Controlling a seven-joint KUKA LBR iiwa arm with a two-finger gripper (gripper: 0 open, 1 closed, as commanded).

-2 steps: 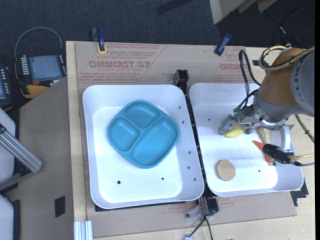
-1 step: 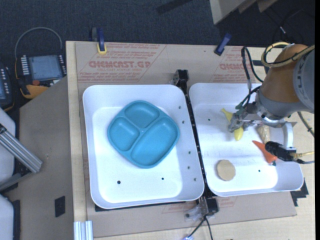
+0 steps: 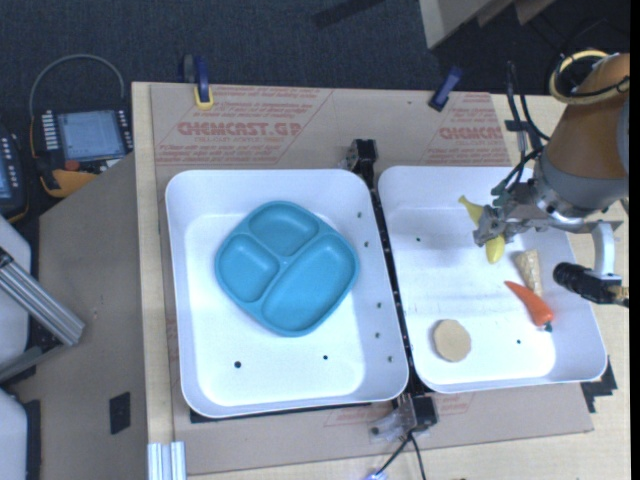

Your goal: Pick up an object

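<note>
The claw (image 3: 490, 230) is hanging low in the right bin (image 3: 430, 368), at the end of the grey arm (image 3: 585, 158) that is reaching in from the right. Its fingertips are sitting right at a yellow banana-shaped piece (image 3: 480, 220), which is showing on both sides of them, one end poking out up and to the left and the other end just below. How wide the claw is standing I cannot tell, since the dark wrist parts are covering the tips, and I cannot tell whether the banana piece is truly pinched or merely being touched.

Just below and to the right of the claw a small beige stick-shaped piece (image 3: 527, 268) is lying, and further down on the same side an orange carrot (image 3: 530, 302) is lying slantwise, near that beige piece. Well below the claw and a little to its left a round tan biscuit-like disc (image 3: 451, 340) is lying flat on the bin floor. That is making four loose things in the right bin, one of each kind.

Far to the left of the claw, the left bin (image 3: 200, 368) is carrying one blue divided plate (image 3: 287, 267) with three compartments. Two white bins are standing side by side on the table (image 3: 300, 118)
</note>
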